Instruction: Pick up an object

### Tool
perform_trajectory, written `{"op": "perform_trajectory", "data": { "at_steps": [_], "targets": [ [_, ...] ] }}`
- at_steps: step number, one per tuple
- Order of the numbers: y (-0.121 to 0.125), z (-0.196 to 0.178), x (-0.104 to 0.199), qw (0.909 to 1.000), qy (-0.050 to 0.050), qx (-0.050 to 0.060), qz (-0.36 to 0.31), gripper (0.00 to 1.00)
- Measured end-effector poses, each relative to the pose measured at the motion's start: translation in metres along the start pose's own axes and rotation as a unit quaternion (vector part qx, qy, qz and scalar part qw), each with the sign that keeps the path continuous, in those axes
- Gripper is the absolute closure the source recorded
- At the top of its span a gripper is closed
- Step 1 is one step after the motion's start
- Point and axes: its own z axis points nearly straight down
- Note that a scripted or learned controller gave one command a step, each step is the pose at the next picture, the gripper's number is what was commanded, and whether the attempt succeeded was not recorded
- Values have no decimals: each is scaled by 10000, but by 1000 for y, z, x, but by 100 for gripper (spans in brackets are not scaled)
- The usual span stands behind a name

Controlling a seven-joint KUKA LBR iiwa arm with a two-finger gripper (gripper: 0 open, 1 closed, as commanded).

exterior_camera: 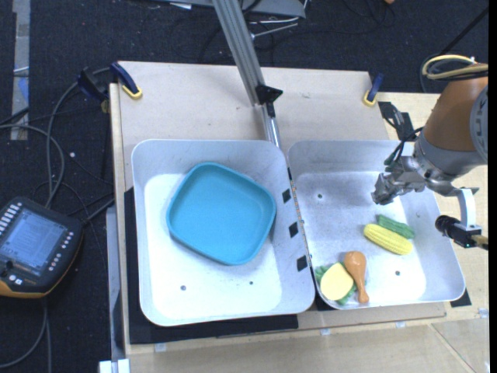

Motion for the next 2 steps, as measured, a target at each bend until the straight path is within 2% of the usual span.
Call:
{"op": "perform_trajectory", "data": {
  "at_steps": [2],
  "targets": [
    [10,-121,5,10000,-4,-23,-2,100]
  ]
}}
